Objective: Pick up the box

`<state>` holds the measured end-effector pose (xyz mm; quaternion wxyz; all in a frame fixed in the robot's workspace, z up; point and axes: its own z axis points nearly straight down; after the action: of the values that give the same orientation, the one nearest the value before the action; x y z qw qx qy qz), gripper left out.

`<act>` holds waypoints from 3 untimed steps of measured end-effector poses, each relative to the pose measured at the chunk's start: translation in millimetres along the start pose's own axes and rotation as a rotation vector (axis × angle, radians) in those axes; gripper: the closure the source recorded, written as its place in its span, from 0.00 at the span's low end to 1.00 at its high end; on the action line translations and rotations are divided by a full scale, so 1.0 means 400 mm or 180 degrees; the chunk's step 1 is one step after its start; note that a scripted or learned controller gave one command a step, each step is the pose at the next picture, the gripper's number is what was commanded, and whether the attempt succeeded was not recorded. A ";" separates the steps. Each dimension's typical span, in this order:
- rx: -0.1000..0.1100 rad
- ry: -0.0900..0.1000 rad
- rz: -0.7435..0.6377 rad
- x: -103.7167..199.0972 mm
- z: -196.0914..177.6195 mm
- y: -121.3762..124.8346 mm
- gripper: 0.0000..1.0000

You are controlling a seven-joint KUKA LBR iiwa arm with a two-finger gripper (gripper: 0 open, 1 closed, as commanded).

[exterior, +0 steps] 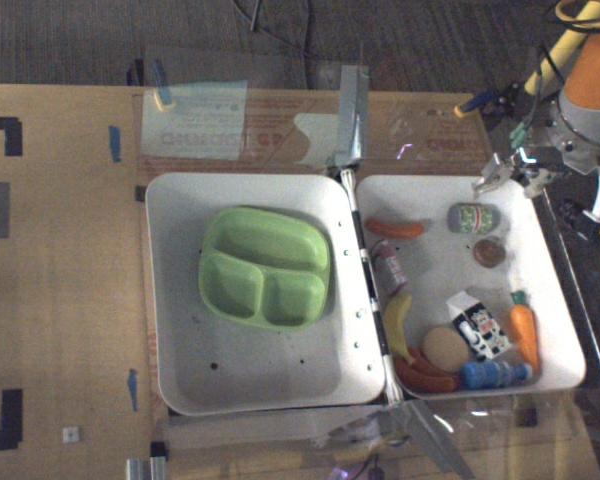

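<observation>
The box (480,329) is a small white carton with black patches and a blue edge. It lies tilted in the right bin (435,273), near the bin's front right, between a tan round bun (443,348) and a carrot (525,334). My gripper (513,175) hangs over the far right corner of that bin, well behind the box. Its fingers are spread open with nothing between them.
In the right bin also lie a red sausage (395,228), a grey-green can (472,218), a brown disc (489,253), a small wrapped bottle (387,265), a banana (395,324), a blue bottle (494,374) and another sausage (427,378). The left bin (180,358) holds a green divided plate (265,266).
</observation>
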<state>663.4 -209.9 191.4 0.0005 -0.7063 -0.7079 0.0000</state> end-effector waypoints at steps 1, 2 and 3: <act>-0.0005 -0.0001 -0.1099 0.010 0.248 -0.109 0.00; -0.0017 -0.0003 -0.1093 0.007 0.224 -0.106 1.00; -0.0006 -0.0004 -0.0306 0.022 0.098 -0.169 1.00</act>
<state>595.8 -201.2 152.3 -0.0006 -0.6715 -0.7410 -0.0002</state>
